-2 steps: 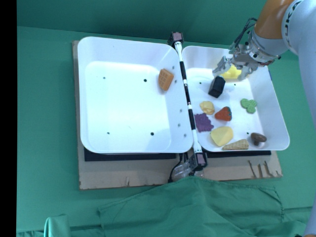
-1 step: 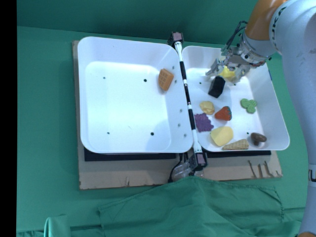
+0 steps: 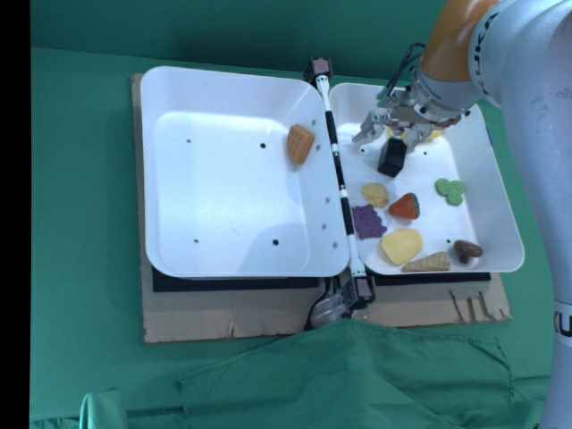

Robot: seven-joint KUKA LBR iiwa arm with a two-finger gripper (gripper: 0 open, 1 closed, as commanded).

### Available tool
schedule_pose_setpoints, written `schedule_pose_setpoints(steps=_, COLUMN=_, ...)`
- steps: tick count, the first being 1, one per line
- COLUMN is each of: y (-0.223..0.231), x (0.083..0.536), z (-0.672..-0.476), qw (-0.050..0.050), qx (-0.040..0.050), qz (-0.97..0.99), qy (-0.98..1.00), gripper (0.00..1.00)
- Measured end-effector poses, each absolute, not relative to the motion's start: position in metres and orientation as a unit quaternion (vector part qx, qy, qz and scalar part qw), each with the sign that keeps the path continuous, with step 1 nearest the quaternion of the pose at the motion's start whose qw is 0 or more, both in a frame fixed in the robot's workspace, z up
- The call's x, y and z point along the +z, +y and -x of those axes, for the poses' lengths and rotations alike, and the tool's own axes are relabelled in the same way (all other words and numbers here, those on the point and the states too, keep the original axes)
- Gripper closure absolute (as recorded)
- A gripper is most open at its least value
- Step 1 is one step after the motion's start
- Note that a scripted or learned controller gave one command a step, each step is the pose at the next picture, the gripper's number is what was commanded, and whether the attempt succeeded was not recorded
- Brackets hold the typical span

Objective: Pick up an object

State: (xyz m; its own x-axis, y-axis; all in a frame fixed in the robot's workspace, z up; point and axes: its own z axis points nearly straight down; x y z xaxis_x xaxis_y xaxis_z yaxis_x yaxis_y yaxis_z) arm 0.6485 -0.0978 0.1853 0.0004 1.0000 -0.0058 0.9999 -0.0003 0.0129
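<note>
While the arm [image 3: 527,105] reaches in from the right, the left bin [image 3: 179,105] holds an orange waffle piece [image 3: 300,143] against its right wall. The gripper [image 3: 391,135] hangs over the right bin's [image 3: 500,231] far end; can't tell whether it's open or closed. Candidates lie nearer, all apart from it: yellow blob [image 3: 401,246], purple grapes [image 3: 367,222], cone [image 3: 427,262], strawberry [image 3: 405,206], green clover [image 3: 450,190], brown mushroom [image 3: 466,251].
</note>
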Motion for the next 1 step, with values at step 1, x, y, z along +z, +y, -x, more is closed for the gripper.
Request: schedule_pose_setpoints(steps=1, y=-0.1000, x=0.2003, z=-0.6514, qw=0.011, qx=0.0060, qz=-0.709, qy=0.706, gripper=1.00)
